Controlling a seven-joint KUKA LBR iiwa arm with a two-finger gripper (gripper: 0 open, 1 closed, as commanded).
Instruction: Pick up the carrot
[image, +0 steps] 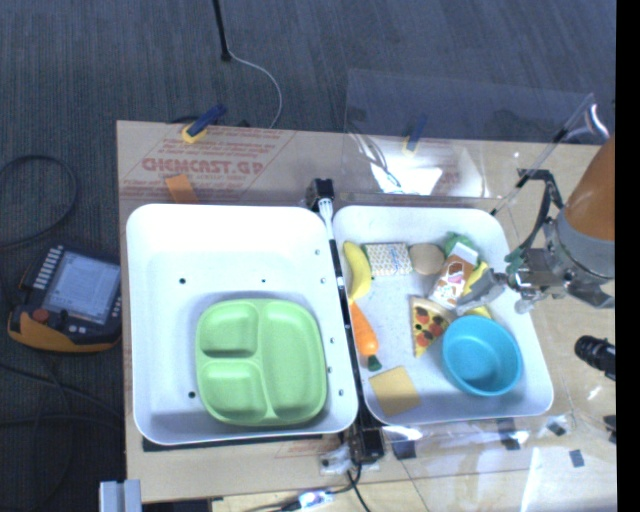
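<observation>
The orange carrot (363, 333) lies along the left wall of the right bin (420, 214), its green end pointing toward the front. My gripper (492, 284) hangs over the right side of that bin, well to the right of the carrot. It is beside a small red and orange carton (456, 281) and just above the blue bowl (482, 355). Nothing shows held in it.
In the right bin, a yellow banana (356, 270) lies just behind the carrot, with a pizza slice (428, 325), a tan block (395, 388), a speckled sponge (387, 259) and a brown round piece (427, 259) nearby. The left bin (160, 250) holds a green divided plate (262, 362).
</observation>
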